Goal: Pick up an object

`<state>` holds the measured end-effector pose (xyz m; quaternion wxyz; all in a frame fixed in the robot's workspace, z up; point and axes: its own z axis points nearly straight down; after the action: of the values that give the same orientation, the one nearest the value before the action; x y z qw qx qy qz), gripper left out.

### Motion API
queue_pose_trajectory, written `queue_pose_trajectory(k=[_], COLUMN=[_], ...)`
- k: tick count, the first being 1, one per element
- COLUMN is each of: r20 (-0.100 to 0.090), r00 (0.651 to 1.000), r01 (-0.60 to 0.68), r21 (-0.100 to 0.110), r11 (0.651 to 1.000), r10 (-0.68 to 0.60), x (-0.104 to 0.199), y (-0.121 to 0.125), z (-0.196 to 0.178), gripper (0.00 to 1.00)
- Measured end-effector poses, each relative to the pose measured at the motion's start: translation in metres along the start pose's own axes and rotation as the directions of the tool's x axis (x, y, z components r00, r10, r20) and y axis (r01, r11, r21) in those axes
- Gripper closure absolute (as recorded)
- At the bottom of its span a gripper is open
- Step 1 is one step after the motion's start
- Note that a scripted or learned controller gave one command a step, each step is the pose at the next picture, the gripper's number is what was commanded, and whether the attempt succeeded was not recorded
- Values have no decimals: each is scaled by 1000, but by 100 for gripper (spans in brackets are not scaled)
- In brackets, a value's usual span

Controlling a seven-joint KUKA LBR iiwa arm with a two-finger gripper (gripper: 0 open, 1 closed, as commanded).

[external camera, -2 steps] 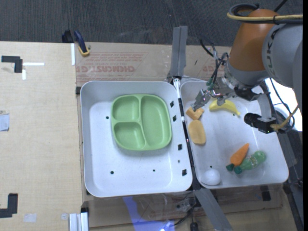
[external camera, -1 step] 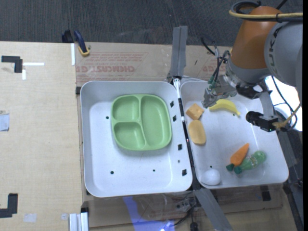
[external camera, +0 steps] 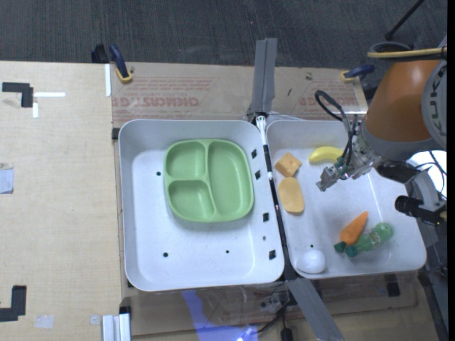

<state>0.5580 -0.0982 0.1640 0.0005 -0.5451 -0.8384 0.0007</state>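
Observation:
The right bin point(external camera: 398, 261) holds a yellow banana point(external camera: 325, 153), a tan block point(external camera: 288, 165), an oval tan piece point(external camera: 291, 195), an orange carrot point(external camera: 354, 227), a green bottle-like toy point(external camera: 372, 239) and a white ball point(external camera: 311, 261). My gripper point(external camera: 328, 177) hangs over the bin just below the banana and right of the tan block. I see nothing held between its fingers. The arm's orange band point(external camera: 405, 105) is above it at the right.
The left bin point(external camera: 142, 261) holds a green three-compartment plate point(external camera: 209, 180). A grey divider post point(external camera: 264, 77) rises between the bins at the back. Blue clamps point(external camera: 117, 61) sit on the cardboard back edge. The wooden bench point(external camera: 57, 212) spreads to the left.

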Motion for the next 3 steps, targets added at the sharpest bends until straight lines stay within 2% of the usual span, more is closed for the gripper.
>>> queue_pose_trajectory(k=[1,2,3], r20=[2,2,2], r00=[997,998,998], r01=[77,70,70], r21=[-2,-2,-1], r11=[997,998,998], r10=[-77,-70,-70], x=[10,43,43], y=[46,111,110], z=[-51,-101,-101], gripper=[100,100,0])
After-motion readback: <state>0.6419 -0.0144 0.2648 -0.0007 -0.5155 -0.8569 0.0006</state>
